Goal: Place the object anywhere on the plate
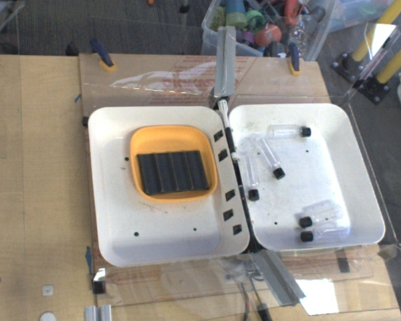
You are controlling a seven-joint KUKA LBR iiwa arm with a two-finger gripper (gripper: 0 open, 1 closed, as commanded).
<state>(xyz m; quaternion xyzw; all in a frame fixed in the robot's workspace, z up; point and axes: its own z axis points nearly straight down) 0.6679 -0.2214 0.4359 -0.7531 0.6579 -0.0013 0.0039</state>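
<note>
Dark ribbed rectangular block [173, 172] already sits on the yellow squarish plastic plate [142, 143], left white bin [107, 206]; placement looks done.

Two shallow white bins sit side by side on the wooden counter [27, 179]. The left bin [113, 233] holds an orange plate [170, 139] with rounded corners, and a dark ribbed rectangular object [173, 172] lies flat on it, toward the plate's near edge. The right bin [361, 179] holds several clear plastic vials with black caps: one [287, 132] near the far wall, two [271, 159] [251, 179] close to the divider, and two [321, 221] lying together near the front right corner. Beyond the bins stands a clear tub of colourful toys [267, 12].
</note>
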